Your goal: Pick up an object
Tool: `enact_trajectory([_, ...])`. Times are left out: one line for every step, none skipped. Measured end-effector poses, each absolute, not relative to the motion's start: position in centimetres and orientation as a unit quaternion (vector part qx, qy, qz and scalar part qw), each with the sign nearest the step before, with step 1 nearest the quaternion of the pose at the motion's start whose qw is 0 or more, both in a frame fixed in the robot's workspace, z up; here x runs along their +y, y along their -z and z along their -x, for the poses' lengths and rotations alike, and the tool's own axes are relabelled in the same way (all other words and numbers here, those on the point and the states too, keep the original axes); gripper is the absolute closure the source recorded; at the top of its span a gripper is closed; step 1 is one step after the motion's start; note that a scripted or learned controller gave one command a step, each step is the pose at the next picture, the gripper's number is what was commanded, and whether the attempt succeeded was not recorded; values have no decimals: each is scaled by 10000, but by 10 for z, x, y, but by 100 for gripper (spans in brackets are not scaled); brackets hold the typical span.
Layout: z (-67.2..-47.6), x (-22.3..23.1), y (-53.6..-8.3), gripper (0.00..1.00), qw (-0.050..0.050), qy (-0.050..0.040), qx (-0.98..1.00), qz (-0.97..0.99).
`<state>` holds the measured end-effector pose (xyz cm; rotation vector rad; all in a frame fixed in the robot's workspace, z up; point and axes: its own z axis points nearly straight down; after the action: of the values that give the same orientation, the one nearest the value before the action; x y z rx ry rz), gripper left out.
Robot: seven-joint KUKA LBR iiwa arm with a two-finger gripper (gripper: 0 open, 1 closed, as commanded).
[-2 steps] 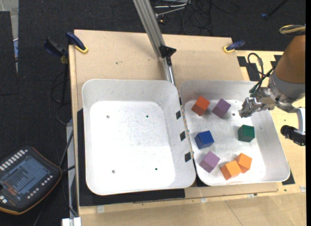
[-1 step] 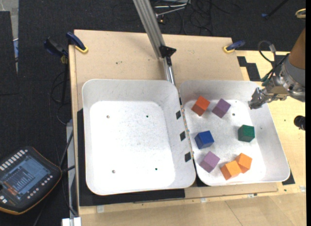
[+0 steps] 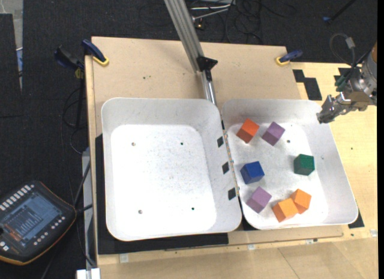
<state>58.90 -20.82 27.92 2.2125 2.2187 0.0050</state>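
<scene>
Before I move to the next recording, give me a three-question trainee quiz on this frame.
1. True or false: the left bin holds a yellow cube.
2. How many cubes lie in the right bin?
3. Which cube lies nearest the gripper? A) green cube B) blue cube C) upper purple cube

Key: 1 false; 2 seven: three orange, two purple, one blue, one green; 3 A.

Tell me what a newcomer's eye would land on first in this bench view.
First, the cluster of coloured blocks in the right bin: three orange blocks, two purple blocks, a blue block and a green block. Next, the left bin, a broad white expanse beside it. Last, the gripper hanging over the right bin's upper right corner, away from the blocks.
</scene>
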Motion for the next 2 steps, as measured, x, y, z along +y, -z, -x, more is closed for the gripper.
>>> enact_trajectory([-579,-154,-263,100,-10,0,7096,-7046])
enact_trajectory([-578,-103,-266,100,-5,-5,7099,-7043])
